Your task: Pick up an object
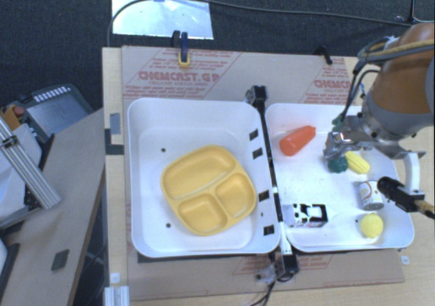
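Gripper (335, 150) sits low in the right bin (319, 238), right of frame centre, over a teal object (337, 165) beside the corn cob (357, 162). You can't tell how its jaws stand. Likely lined up for the teal piece. Orange carrot (298, 140) lies upper left of it; small can (368, 194) and lemon (371, 226) lower right. Yellow tray (207, 189) fills the left bin (146, 162).

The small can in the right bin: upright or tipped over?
Tipped. The small can lies on its side on the right bin floor, round end facing the camera.
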`<state>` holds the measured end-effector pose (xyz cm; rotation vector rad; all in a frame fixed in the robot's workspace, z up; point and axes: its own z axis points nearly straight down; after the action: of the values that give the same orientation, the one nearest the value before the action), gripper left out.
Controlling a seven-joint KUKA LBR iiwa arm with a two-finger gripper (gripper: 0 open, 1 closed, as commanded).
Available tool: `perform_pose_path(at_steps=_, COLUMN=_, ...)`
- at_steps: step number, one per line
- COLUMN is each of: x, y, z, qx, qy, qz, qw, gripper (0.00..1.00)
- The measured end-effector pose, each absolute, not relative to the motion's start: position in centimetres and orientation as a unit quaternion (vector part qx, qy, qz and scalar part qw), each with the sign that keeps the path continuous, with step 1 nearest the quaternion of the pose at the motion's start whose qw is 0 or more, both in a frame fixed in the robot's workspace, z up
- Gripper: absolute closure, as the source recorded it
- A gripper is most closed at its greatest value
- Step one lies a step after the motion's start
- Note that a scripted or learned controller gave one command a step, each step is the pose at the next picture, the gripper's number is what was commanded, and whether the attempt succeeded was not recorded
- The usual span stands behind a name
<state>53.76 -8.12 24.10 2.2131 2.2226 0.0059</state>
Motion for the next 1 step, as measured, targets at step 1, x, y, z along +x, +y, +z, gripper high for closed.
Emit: perform_pose_path(at_steps=1, x=55.06, y=-2.39, z=24.74, qx=0.704, qy=0.711, qz=0.0014, qw=0.0, gripper=1.0)
